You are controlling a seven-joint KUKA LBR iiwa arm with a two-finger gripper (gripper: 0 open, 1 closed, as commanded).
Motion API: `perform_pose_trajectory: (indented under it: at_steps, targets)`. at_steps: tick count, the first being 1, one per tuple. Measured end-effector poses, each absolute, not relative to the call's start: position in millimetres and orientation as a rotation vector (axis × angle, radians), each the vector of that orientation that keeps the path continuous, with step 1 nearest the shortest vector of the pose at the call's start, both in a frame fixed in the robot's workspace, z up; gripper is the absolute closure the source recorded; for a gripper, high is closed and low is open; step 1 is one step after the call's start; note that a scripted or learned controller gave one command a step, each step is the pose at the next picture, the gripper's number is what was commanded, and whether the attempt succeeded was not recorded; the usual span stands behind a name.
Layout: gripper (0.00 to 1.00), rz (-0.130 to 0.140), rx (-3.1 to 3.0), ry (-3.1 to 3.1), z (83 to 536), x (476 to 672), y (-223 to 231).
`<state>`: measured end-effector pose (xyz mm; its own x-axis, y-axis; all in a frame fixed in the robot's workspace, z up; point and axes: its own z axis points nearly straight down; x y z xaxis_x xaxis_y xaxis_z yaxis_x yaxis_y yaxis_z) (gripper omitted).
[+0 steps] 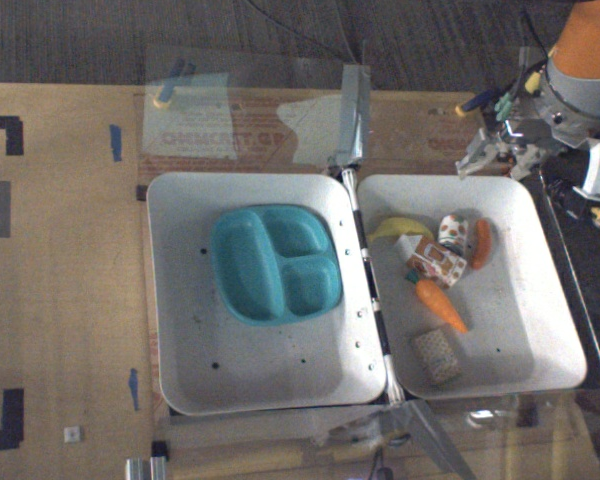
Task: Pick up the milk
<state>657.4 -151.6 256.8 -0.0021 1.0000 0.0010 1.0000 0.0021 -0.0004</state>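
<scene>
White bins are sitting side by side; the milk (438, 265), a small carton, is lying in the right bin (540, 318) between a banana (400, 229) and a carrot (441, 305). The gripper (500, 154) is hovering above the bin's far edge, fingers apart, holding nothing. A teal plate (276, 263) is lying in the left bin (180, 298).

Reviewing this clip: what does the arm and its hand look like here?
The arm has an orange band above a light grey wrist section. Below it sits a pale metallic hand with thin prongs. Small blue and yellow fittings cluster beside the wrist, near the right bin's upper corner.
</scene>
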Motion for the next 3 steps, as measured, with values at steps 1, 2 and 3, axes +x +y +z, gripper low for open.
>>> perform_pose_trajectory:
  at_steps: [1, 2, 3]
  targets:
    - [0.0, -0.001, -1.699, -2.642, 197, 615.8, -133]
    - [0.0, -0.017, -1.585, -2.746, 125, 621.4, -155]
    - [0.0, -0.024, -1.656, -2.719, 114, 601.4, -130]
